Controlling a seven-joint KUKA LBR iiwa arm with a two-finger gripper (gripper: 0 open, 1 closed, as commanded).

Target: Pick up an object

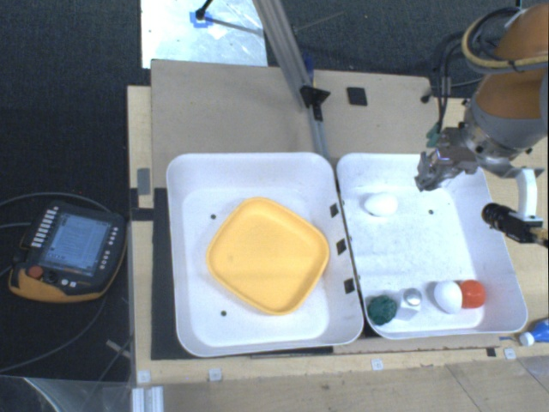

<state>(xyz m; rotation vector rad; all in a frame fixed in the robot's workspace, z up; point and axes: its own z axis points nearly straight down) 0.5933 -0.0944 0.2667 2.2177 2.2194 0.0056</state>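
I note dark carpet floor (69, 75), a tan bench board (232, 110), and a control pendant (69, 251) lying on the floor at left.

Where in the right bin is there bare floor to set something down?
The middle of the right bin, between the white egg-shaped object and the front row. That row is crowded: green object, small grey object, white ball, orange ball.

Smooth matt yellow plastic plate (268, 265), white plastic bins (184, 230)
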